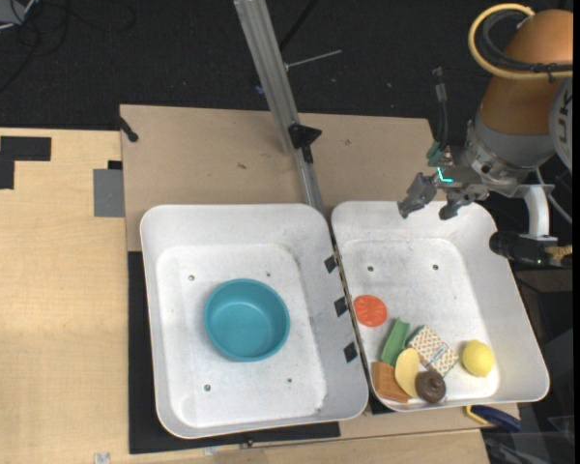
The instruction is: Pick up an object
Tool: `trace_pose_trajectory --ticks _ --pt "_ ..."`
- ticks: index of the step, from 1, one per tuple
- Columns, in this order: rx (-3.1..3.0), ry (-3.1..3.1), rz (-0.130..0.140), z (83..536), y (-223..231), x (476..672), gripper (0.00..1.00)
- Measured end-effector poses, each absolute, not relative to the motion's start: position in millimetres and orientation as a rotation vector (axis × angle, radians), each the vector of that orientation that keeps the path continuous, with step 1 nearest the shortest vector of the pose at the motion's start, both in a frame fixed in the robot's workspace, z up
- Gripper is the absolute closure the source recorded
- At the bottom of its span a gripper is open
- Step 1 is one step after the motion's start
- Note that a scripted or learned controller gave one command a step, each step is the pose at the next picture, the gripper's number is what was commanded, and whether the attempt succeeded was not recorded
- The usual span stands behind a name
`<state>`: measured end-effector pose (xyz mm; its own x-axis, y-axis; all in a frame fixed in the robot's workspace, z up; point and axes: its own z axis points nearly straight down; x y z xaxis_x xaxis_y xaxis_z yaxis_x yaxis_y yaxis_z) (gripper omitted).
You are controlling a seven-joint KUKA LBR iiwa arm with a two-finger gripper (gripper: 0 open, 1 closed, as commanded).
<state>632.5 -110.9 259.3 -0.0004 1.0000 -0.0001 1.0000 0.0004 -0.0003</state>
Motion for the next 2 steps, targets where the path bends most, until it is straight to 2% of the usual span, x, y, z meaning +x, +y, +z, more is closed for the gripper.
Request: trace_pose_trajectory --ticks 1,2 --pt "-2.221 -2.222 0.001 259.2 -110.9 632.5 0.0" --pt "-2.219 -2.219 0.005 212.9 -116.7 626.6 0.0"
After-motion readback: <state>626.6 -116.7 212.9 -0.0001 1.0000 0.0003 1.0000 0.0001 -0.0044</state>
